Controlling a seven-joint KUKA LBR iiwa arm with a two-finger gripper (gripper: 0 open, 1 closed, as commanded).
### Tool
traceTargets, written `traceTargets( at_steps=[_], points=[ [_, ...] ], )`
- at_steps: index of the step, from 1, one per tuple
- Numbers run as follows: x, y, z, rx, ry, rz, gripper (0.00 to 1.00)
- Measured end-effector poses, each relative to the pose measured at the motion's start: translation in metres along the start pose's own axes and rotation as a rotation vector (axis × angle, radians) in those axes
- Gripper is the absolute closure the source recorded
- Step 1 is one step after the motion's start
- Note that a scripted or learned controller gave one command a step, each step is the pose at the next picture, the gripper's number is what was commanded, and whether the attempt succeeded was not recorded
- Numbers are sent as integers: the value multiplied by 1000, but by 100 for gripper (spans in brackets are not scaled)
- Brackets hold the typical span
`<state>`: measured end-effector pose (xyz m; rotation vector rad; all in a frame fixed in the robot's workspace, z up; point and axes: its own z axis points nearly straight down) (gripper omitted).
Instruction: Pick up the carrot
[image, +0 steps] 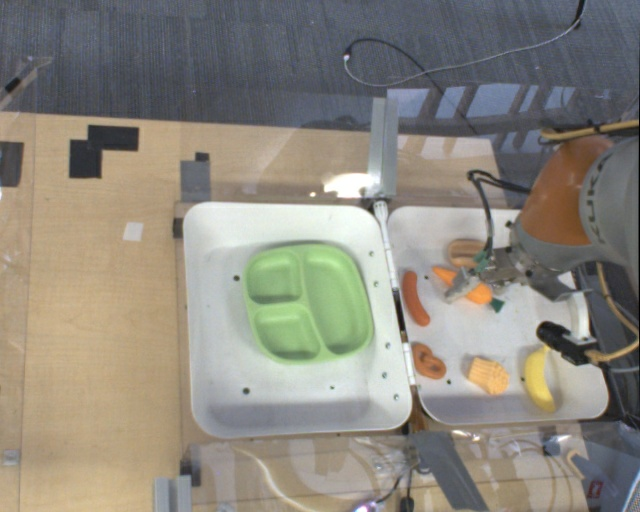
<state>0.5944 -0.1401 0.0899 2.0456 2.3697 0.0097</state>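
Observation:
The carrot lies in the right bin, orange with a small green tip pointing to the lower right. My gripper is down over its middle. One grey finger is on the near side and the other on the far side. The carrot's two ends stick out to the left and right of the fingers, which are shut on it. The grey arm with its orange band reaches in from the right.
In the same bin are a tan bun just behind the gripper, a red sausage to the left, a brown pretzel, a piece of corn and a banana. A green divided plate sits in the left bin.

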Motion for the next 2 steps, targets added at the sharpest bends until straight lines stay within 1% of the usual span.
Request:
traceTargets(
  at_steps=[1, 2],
  points=[
    [1, 3, -12, -7, 0, -2, 100],
    [-14, 19, -82, 5, 2, -61, 100]
  ],
)
